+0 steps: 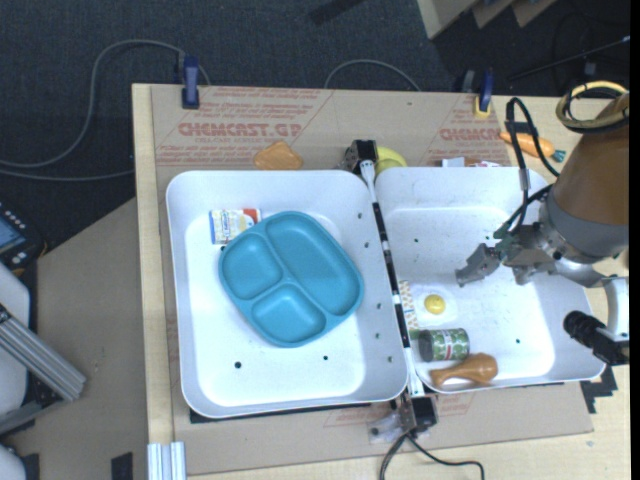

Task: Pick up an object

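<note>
My gripper (478, 266) hangs over the middle of the right bin (470, 193), pointing left, with nothing visibly held in it. Below and to its left on the bin floor lies a small yellow and white piece (433, 304). A green can (442, 344) lies on its side near the front left corner, and a brown drumstick-shaped toy (464, 370) rests against the front wall. The left bin (195, 268) holds a blue divided plate (290, 278) and a small white carton (232, 224) at its back left.
Behind the bins, an orange item (277, 155), a black and yellow item (375, 156) and an orange carrot-like piece (530, 144) lie on the board. Blue clamps (190, 76) grip the board's back edge. Cables run along the arm on the right.
</note>
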Tool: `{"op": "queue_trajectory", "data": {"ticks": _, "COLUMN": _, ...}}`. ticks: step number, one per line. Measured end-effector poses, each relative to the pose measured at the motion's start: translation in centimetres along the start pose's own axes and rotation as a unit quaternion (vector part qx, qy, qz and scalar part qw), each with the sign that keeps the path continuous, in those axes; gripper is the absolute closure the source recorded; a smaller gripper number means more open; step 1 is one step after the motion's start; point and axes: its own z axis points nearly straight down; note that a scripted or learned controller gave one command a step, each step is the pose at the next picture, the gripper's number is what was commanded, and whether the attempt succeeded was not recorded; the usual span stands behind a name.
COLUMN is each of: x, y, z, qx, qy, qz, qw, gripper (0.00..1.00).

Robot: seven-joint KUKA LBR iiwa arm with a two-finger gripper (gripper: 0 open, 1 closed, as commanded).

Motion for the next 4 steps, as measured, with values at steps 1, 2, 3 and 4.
{"op": "queue_trajectory", "data": {"ticks": 1, "x": -3.9, "y": 8.1, "z": 2.2, "qx": -0.001, "qy": -0.001, "qz": 0.000, "qw": 1.0000, "gripper": 0.00}}
{"op": "queue_trajectory", "data": {"ticks": 2, "x": -4.9, "y": 8.1, "z": 5.4, "qx": 0.002, "qy": 0.001, "qz": 0.001, "qw": 1.0000, "gripper": 0.00}}
{"op": "queue_trajectory", "data": {"ticks": 3, "x": -4.2, "y": -2.1, "z": 7.2, "qx": 0.005, "qy": 0.002, "qz": 0.002, "qw": 1.0000, "gripper": 0.00}}
{"op": "queue_trajectory", "data": {"ticks": 4, "x": 0.6, "y": 3.7, "z": 10.7, "qx": -0.002, "qy": 0.000, "qz": -0.003, "qw": 1.0000, "gripper": 0.00}}
